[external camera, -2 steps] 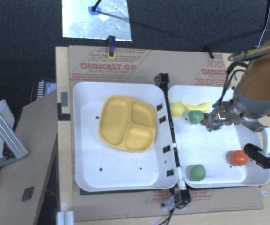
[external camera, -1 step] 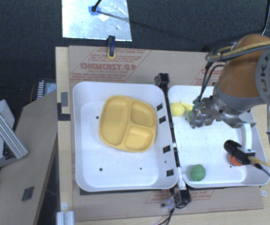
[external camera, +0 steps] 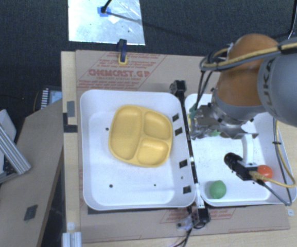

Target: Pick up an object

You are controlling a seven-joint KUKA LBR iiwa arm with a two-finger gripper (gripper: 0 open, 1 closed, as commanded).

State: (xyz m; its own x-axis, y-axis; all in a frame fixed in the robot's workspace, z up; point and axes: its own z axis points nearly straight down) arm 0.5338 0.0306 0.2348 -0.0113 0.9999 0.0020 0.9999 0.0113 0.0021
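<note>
My gripper point(external camera: 202, 125) is down in the back left part of the right bin point(external camera: 279, 197), close to the divider between the bins. The wrist and arm cover most of it. A bit of green point(external camera: 192, 118) shows at the gripper's left edge; I cannot tell what it is or whether it is held. A green ball point(external camera: 217, 189) lies at the bin's front, apart from the gripper. A small orange-red object point(external camera: 264, 171) rests toward the bin's front right.
The left bin point(external camera: 94, 189) holds a yellow divided plate point(external camera: 139, 135) lying in its middle. A cardboard sheet point(external camera: 122, 68) lies under both bins. The arm's bulk hangs over the back of the right bin.
</note>
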